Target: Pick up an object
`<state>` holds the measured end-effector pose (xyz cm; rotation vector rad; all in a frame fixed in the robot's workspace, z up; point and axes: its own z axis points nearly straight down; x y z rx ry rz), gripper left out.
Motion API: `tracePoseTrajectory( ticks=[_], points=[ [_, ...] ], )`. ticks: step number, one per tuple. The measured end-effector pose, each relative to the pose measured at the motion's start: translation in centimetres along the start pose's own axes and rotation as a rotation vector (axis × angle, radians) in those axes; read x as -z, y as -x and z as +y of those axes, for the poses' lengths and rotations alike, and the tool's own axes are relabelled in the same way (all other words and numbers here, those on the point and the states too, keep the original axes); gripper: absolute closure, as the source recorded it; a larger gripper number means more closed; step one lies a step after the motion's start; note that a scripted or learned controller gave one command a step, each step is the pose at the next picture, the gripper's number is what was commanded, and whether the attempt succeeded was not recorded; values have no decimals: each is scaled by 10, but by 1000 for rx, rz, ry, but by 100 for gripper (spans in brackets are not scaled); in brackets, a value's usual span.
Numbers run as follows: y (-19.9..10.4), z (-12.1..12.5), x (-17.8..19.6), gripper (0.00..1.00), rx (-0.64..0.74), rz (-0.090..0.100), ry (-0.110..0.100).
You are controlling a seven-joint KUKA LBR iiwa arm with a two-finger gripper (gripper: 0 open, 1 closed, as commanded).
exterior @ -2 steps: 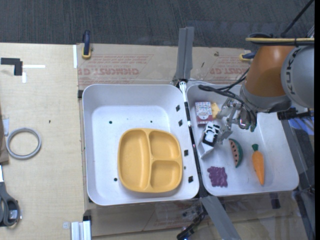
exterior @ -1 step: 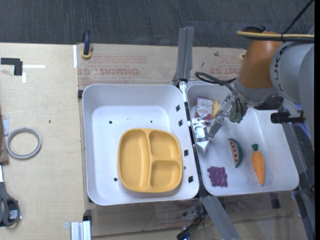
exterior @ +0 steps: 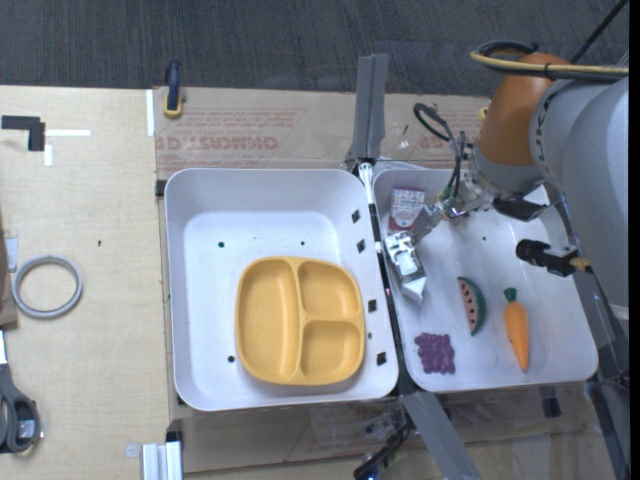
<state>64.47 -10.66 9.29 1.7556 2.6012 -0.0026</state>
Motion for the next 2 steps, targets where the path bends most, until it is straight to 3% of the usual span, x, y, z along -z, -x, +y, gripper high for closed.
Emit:
tracePoseTrajectory(
  ticks=[1,2],
  points=[
    [25,-13,190,0,150,1,0],
    [63,-25,71,0,117,3,-3]
  ],
)
